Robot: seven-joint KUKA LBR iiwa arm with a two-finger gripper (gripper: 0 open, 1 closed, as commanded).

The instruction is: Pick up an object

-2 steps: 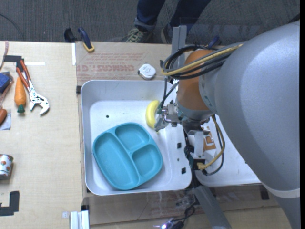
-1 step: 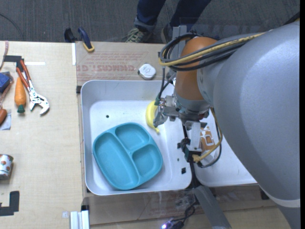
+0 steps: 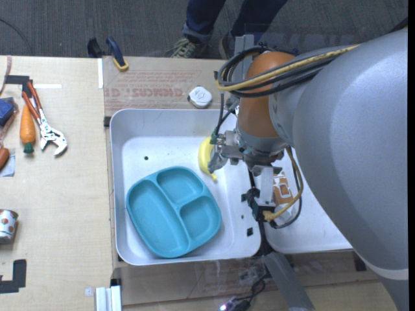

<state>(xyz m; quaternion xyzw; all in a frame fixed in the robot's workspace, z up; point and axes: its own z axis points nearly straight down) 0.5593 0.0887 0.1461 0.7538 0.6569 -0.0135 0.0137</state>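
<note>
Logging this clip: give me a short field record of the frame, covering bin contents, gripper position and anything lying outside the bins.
left bin: blue divided tray, yellow object at the far right side
gripper: low in the left bin, right beside the yellow object; grip not discernible
arm: grey, orange band, above both bins
right bin: mostly hidden by the arm
bench left: orange-handled tools, small can
beyond bench: person's legs

We are seeing the blue divided tray (image 3: 174, 210) taking up most of the left bin's (image 3: 118, 173) floor, lying close along its left and near walls. Open white floor is showing along the far wall and down the tray's right side. The yellow object (image 3: 205, 155) is sitting just beyond the tray's far right corner, with the arm (image 3: 259, 109) overhanging it.
</note>
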